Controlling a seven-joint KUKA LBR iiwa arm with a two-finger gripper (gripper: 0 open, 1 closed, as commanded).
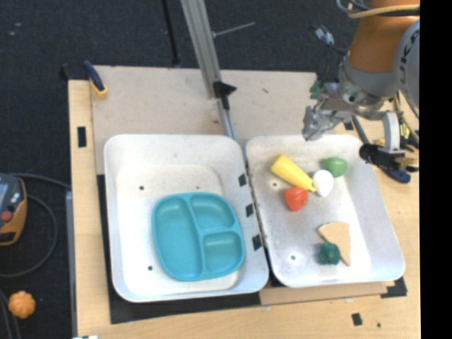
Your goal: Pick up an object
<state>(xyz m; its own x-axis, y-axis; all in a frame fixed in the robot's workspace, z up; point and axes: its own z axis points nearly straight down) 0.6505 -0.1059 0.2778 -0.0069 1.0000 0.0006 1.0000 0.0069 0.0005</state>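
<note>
While toys crowd center, pincer (316, 127) hovers at right bin's (374, 210) rim.

- Two shallow white plastic bins sit side by side: the left bin (127, 161) well off to the lower left of the gripper (315, 127), the right bin (374, 217) directly below its jaws.
- One turquoise plastic tray with three compartments (199, 235) lies in the left bin.
- Six small objects lie in the right bin, all below the jaws:
- One yellow elongated block (292, 172).
- One white ball (323, 183).
- One green rounded piece (335, 166).
- One red rounded piece (296, 198).
- One tan wedge (337, 236).
- One dark green lump (328, 254).
- One small orange ball (21, 303) rests far to the lower left, off the bench.
</note>
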